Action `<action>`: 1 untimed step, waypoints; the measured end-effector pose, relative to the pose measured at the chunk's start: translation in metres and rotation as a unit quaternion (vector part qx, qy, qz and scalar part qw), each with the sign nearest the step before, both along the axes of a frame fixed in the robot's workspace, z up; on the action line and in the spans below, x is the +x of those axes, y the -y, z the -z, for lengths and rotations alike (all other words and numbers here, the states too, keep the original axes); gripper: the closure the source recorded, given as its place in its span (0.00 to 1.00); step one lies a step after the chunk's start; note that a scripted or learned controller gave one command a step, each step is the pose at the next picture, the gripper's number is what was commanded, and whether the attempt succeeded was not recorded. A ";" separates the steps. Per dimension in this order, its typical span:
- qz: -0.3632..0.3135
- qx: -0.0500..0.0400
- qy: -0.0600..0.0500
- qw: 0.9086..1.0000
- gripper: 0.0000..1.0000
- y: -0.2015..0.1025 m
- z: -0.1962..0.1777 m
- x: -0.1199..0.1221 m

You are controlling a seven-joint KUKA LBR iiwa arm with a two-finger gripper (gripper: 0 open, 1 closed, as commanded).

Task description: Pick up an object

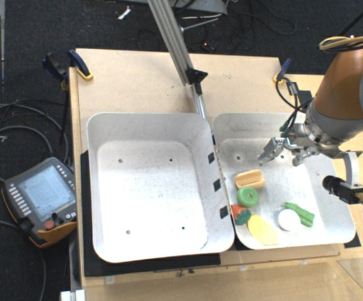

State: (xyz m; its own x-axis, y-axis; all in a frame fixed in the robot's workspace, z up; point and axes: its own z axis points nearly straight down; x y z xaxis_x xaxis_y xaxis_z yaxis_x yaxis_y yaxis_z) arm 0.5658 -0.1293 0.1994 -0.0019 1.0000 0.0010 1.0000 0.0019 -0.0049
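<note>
The right bin (pixel 331 196) holds several small objects. A tan bread-like block (pixel 249 179) lies near its left wall, with a green cylinder (pixel 248 197) just below it. Lower down are a small red and green piece (pixel 239 215), a yellow oval (pixel 263 231), a white disc (pixel 288 220) and a green leafy piece (pixel 302 213). My gripper (pixel 283 157) hangs over the upper part of this bin, up and to the right of the tan block. Its two fingers stand spread and open, with nothing between them.
The left bin (pixel 106 137) sits beside the right one, sharing a raised middle wall. A slanted metal pole (pixel 172 36) runs from the top of the view to the bins' back edge. A teach pendant (pixel 40 196) lies off the bench at left.
</note>
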 end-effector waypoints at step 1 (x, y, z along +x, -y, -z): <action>0.001 0.000 0.002 1.000 0.00 0.000 -0.002 0.001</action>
State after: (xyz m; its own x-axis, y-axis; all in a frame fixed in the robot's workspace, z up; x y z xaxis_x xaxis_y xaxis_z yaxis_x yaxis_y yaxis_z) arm 0.5668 -0.1294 0.2018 -0.0004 1.0000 0.0001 1.0000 0.0004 -0.0004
